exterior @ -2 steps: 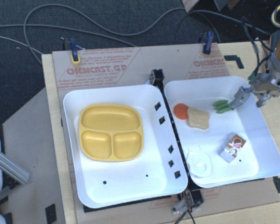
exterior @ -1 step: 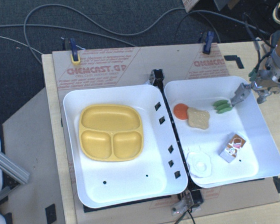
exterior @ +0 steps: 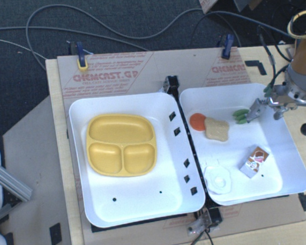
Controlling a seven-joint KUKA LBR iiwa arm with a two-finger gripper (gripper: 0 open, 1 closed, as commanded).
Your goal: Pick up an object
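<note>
My arm reaches in from the right edge of the frame, wrist angled down-left over the right bin (exterior: 285,149). My gripper (exterior: 264,109) hangs with fingers spread, clasping nothing, just beside the green object (exterior: 240,115). The orange disc (exterior: 197,122) and tan sponge (exterior: 217,130) lie left of it.

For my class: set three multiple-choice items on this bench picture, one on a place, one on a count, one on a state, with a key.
1. Where is the yellow tray?
A. left bin
B. right bin
C. on the floor

2. How many compartments has it?
A. two
B. three
C. five

3. How does the small carton stand to the gripper?
A. between its fingers
B. apart from it
C. stacked on the tray

Key: 1 A, it lies in the left bin. 2 B, one wide section above two smaller. 3 B, it lies on the right bin floor, nearer the camera.
</note>
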